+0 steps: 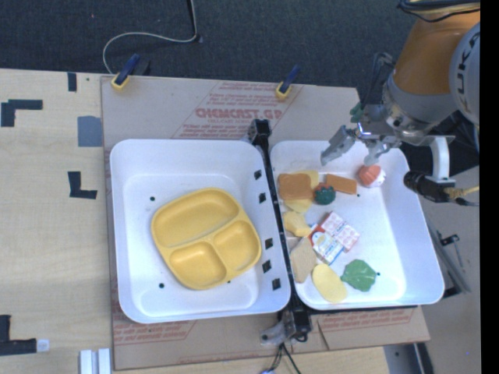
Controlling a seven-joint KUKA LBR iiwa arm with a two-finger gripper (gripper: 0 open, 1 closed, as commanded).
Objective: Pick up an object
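End effector [357, 151] is seen at the far edge of the right bin [413, 232], carried by the grey arm with the orange band [437, 33] that reaches in from the right; its two fingers are spread apart, and nothing is seen between them. By this evidence the task is judged to be at an early stage: no object has been lifted, and the closing, the grasp and the raising are all left to be done. Taken from largest to smallest, the scene is laid out as follows. On the surface [47, 209] two white bins are set side by side. In the left bin [129, 170] a yellow divided tray [205, 238] is lying flat. In the right bin a heap of small toy foods is gathered toward the left wall: a brown bread-like piece [295, 186], a red-and-white packet [334, 237], a green leaf-shaped piece [359, 275], a pale yellow oval [330, 284], an orange block [341, 183], a dark green ball [324, 195], and a small red-and-white piece [369, 175]. The last is found just beside one fingertip and is judged the likeliest target, though contact cannot be told.
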